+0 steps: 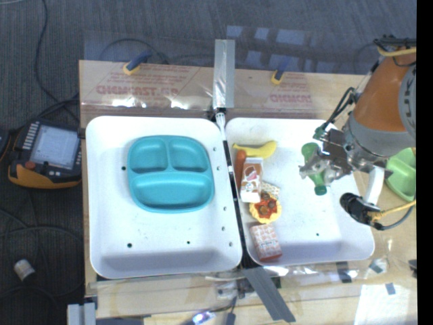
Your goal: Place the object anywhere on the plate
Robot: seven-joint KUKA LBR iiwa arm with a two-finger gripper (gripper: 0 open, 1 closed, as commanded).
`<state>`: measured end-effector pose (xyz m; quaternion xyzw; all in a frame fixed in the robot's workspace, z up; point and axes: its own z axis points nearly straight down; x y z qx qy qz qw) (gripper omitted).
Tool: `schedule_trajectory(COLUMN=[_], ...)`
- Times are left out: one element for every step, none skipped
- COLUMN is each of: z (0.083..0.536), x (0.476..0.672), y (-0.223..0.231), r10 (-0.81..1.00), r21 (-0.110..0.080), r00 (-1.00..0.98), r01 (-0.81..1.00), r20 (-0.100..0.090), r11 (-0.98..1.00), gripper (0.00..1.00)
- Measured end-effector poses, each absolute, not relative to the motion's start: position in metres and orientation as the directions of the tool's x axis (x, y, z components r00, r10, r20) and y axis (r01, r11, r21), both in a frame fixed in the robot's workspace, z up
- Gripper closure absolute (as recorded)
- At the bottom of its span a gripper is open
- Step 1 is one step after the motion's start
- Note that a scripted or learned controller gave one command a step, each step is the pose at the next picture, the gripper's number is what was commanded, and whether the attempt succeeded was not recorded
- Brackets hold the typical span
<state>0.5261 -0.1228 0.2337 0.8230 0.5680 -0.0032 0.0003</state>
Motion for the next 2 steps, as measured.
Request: schedule_trajectory(z=[0.182, 0.182], x=[0.560, 0.558], y=[-0.022, 0.040], r10=[0.972, 0.944], r21=[-0.006, -0.006], r00=[0.235, 0.330], r01=[0.972, 0.944], r20=[-0.002, -0.004], r11=[-0.235, -0.330], gripper=[1.00, 1.00])
